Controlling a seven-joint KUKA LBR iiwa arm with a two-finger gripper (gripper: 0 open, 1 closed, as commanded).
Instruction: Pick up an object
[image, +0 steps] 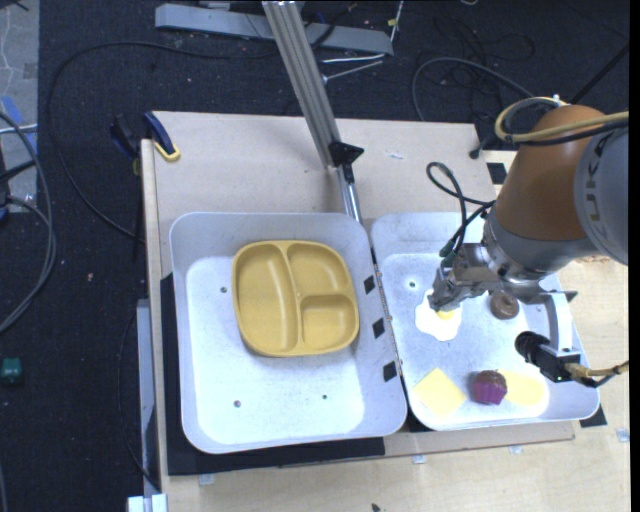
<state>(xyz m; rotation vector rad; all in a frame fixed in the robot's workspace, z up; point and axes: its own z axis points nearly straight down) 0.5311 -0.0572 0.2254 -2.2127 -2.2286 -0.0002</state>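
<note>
Claw (446, 298) first: I see it hanging low over the right bin (400, 262), directly above a pale white-and-yellow piece (438, 322) that looks like a toy fried egg, and from this slanted view I cannot tell whether it is spread or pressed together, nor whether it touches that piece. Nothing visibly sits in its grip, so I judge the pick is not yet made. The egg-like piece lies just below the claw in the view, a little toward the front edge of the bin, so it seems the nearest candidate; the coming move appears to turn on a short straight descent rather than any sideways travel. Its outline is roundish, with no clear long axis, so wrist rotation should matter little. Further out, near the front of the same bin, a yellow block (440, 391), a purple object (488, 387) and a pale yellow flat piece (527, 391) lie in a loose row, well apart from the claw. The left bin (200, 400) carries a yellow divided plate (296, 297), across the divide. Both bins rest on the desk (250, 160).
</note>
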